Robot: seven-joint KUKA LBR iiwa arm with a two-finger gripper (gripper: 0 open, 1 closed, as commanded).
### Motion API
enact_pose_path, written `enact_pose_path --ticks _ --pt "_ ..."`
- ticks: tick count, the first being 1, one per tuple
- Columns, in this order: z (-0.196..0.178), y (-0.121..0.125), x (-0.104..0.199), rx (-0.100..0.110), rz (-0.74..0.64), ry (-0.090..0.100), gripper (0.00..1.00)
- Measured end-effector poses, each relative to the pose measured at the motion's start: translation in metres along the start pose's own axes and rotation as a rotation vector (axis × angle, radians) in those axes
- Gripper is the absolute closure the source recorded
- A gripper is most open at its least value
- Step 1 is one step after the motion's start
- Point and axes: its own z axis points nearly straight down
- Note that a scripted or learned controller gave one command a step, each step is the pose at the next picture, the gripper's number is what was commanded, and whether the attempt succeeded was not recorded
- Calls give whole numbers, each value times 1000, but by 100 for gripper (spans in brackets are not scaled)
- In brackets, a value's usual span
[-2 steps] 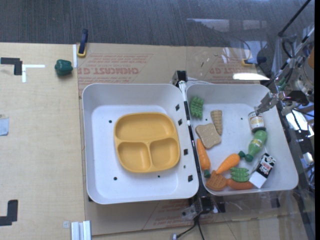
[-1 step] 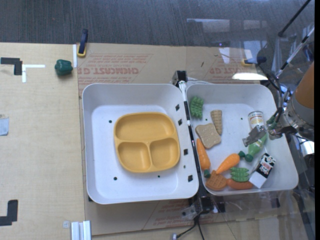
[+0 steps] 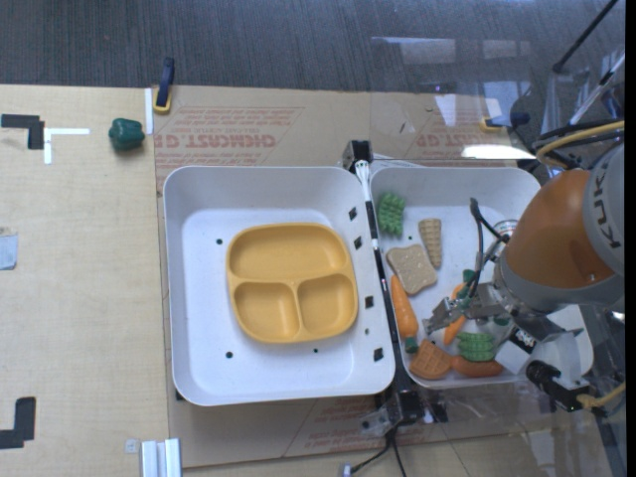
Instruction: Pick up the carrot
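Carrot (image 3: 402, 310) lies along right bin (image 3: 449, 177) left wall, beside toast slice (image 3: 411, 267). Pincer (image 3: 459, 315) sits just right of it, low in the bin, apart from it; jaw state unclear, possibly near other orange pieces.

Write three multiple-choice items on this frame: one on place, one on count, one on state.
1. Where does the long orange carrot lie?
A. In the right white bin, by its left wall
B. On the yellow plate
C. On the bench

2. How many compartments does the yellow divided plate have?
A. Two
B. Three
C. Four

3. How does the ridged tan cracker lie relative to the grey two-finger gripper?
A. Between its fingers
B. Apart from it
C. Under the plate

Answers: 1 A, it lies along that wall. 2 B, three hollows show. 3 B, bare bin floor separates them.
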Motion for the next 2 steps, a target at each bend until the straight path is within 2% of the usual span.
enact_pose_path --ticks 1,2 --pt "-9 2 -1 -2 6 0 100" --pt "-99 68 74 3 219 -2 100"
